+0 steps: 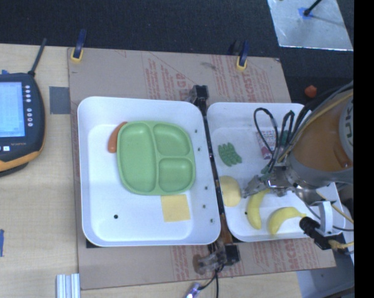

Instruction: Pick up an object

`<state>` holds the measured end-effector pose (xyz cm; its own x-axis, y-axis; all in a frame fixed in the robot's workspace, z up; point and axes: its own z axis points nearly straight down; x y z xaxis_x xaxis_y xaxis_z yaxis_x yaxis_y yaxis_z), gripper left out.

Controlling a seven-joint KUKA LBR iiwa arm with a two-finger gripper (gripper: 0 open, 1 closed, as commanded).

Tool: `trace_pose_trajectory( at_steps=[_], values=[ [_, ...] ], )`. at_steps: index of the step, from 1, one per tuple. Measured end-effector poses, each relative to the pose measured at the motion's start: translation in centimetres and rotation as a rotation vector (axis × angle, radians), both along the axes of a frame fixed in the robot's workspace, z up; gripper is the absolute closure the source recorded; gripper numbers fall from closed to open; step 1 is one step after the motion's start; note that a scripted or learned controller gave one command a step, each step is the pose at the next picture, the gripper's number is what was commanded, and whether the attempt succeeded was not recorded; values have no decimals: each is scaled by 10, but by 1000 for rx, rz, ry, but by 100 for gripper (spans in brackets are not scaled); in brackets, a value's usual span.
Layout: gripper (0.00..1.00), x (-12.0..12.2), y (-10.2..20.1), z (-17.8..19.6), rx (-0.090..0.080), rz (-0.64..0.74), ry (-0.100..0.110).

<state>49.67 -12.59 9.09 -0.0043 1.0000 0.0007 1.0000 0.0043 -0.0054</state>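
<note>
Camera view looks down on a cardboard-covered bench [143,73] bearing two white bins side by side. Largest in the left bin [94,222] is a green divided plate [155,157] with three compartments, lying flat near the middle; an orange-red piece [113,138] pokes out from under its left edge, and a yellow square slice [176,208] sits just below it, touching or nearly touching the plate's lower rim. A small dark speck [116,216] lies on the bin floor to the left of the slice.

From the right, the grey arm with its orange band [320,141] covers much of the right bin [237,113], with black cables looping over the bin's upper part. The gripper [264,184] hangs low over the bin's middle, above the bananas; whether its fingers are parted or closed cannot be told, and nothing is seen between them.

Below it lie two bananas: one [255,210] upright just under the gripper, the other [283,218] curved near the bin's lower right wall. A pale yellow lemon-like fruit [229,191] rests against the dividing wall, just left of the gripper. A small green bunch [229,154] sits apart in the upper left of this bin, with bare floor around it.

A teach pendant [10,123] lies off the cardboard at far left.
</note>
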Motion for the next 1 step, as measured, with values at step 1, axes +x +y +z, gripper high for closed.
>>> trace_pose_trajectory(
  at_steps=[1],
  values=[
    [100,0,-1,10,-2,4,1]
  ],
)
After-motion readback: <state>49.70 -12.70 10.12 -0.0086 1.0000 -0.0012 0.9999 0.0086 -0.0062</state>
